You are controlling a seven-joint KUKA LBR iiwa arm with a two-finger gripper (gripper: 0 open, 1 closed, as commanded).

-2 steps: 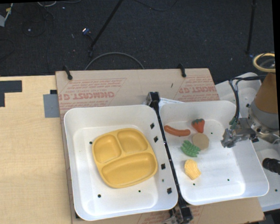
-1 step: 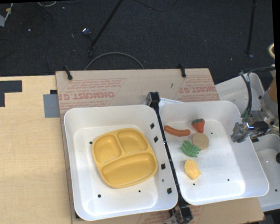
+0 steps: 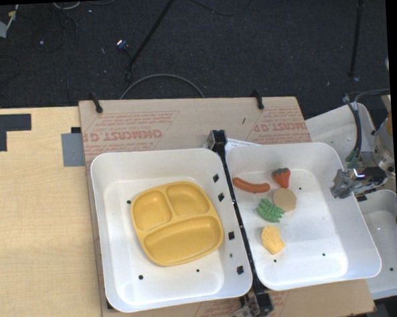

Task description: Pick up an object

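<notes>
Looking down on the worktop (image 3: 35, 231), I see two white bins side by side on a sheet of cardboard (image 3: 183, 125). My left bin (image 3: 118, 273) carries a yellow divided plate (image 3: 177, 222), lying flat and tilted a little, with three compartments. The right bin (image 3: 332, 260) holds the small toy foods, all gathered in its left half: a red-orange sausage (image 3: 252, 184) lying near the divider, a small red strawberry-like piece (image 3: 282, 176) with a green top just beside it, a tan round disc (image 3: 285, 199) below those, a green leafy piece (image 3: 270, 211) touching the disc's lower left edge, and a yellow corn cob (image 3: 272, 239) lower down, apart from the rest. A black divider bar (image 3: 231, 206) runs between the bins, with clips along it. The tool (image 3: 351, 181) sits at the right rim of the right bin, over the bin's edge, well apart from the cluster of foods; nothing is between its parts that I can see, and from this slant I cannot tell how it stands. The grey arm (image 3: 385, 133) comes in from the right, with cabling looping above it. The floor of the right bin between the tool and the foods is bare white, so nothing stands in the way there; the disc is the nearest piece to the tool. Beyond the cardboard, dark floor (image 3: 245, 38) with cables shows at the top.
</notes>
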